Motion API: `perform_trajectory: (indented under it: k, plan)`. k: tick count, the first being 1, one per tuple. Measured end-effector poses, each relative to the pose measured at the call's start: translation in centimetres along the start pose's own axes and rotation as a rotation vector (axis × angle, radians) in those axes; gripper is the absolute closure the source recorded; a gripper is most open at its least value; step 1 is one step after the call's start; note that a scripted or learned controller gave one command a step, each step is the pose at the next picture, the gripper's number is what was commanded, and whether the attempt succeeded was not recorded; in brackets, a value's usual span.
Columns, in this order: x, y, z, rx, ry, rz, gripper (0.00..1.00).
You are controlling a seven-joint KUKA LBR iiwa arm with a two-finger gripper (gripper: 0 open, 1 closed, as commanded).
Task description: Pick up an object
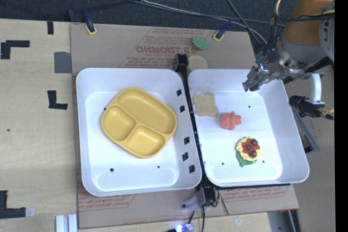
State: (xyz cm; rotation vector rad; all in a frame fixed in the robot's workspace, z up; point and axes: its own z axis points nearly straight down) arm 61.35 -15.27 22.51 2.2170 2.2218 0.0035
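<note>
The gripper [253, 83] hangs over the far right corner of the right bin [291, 133]; whether it is wide or narrow I cannot tell, and nothing shows in it. The nearest things lie toward the bin's middle: a small, lumpy red toy [230, 120] and a flat tan slice [205, 104]. A yellow piece with red spots [248, 151] sits further forward. The left bin [87, 133] holds a smooth yellow divided tray [139, 121].

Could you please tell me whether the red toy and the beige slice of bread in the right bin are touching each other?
Apart. The camera view shows a strip of white bin floor between the red toy and the bread, which lies up and left of it.
</note>
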Motion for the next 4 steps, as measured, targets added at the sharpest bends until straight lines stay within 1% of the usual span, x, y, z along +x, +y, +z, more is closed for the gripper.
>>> perform_trajectory:
  k: [2, 3, 4]
  plan:
    - [11.4, 0.3, -1.0, 0.005, 0.002, -0.005, 1.0]
    - [17.3, -0.2, -1.4, 0.005, 0.002, -0.006, 1.0]
    - [23.5, -1.6, -1.4, 0.006, 0.001, -0.005, 1.0]
